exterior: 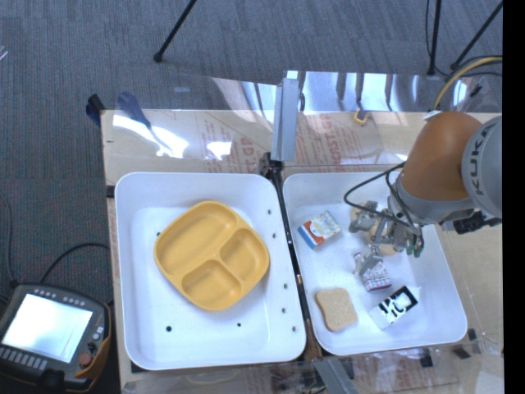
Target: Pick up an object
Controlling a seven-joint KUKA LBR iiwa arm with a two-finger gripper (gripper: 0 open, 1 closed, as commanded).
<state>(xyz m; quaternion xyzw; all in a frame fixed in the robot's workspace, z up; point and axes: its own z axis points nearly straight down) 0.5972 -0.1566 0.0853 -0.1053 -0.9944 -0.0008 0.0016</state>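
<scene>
Two bins: the left bin (131, 220) holds a yellow tray (212, 254). The right bin (447, 302) holds a small carton (319, 229), a toast slice (335, 309), a crumpled packet (375, 276) and a black-white box (398, 304). The gripper (384, 238) hangs above the packet, which lies upright-slanted, red-white.

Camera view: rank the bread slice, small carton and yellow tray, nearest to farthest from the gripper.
From the gripper, in the right bin:
1. Small carton, right bin, to its left in the image.
2. Bread slice, right bin, near the front wall. Only slightly farther than the carton.
3. Yellow tray, left bin, clearly farthest.
</scene>
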